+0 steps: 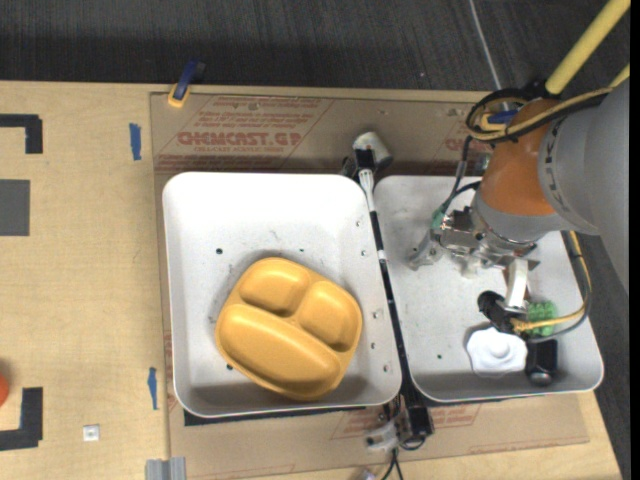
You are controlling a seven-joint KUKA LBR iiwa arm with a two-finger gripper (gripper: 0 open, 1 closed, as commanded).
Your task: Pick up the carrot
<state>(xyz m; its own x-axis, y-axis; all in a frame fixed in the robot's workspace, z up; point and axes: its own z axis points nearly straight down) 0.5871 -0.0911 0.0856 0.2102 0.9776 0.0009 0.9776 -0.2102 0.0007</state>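
The grey arm (pixel 592 158) with its orange band (pixel 512 183) reaches in from the right and hangs over the right-hand white bin (pixel 425 320). The pincer (pixel 462 246) sits low over the upper middle of that bin's floor. Seen from above, whether it is wide or narrow cannot be told, and nothing can be seen held in it.

The left-hand white bin (pixel 182 268) holds one large lumpy yellow-orange object (pixel 290 326), shaped like a three-lobed loaf, which lies in the near half and touches the front wall.

Both bins rest on a brown sheet (pixel 240 116) laid on the pale wooden worktop (pixel 80 288). The sheet bears "CHEMCAST. GP" in red capitals behind the left bin; the finer red lines above that are too small to read.

A small orange-red thing (pixel 3 388) lies on the worktop, cut off by the left edge and well apart from both bins. Whether it is the carrot cannot be told.
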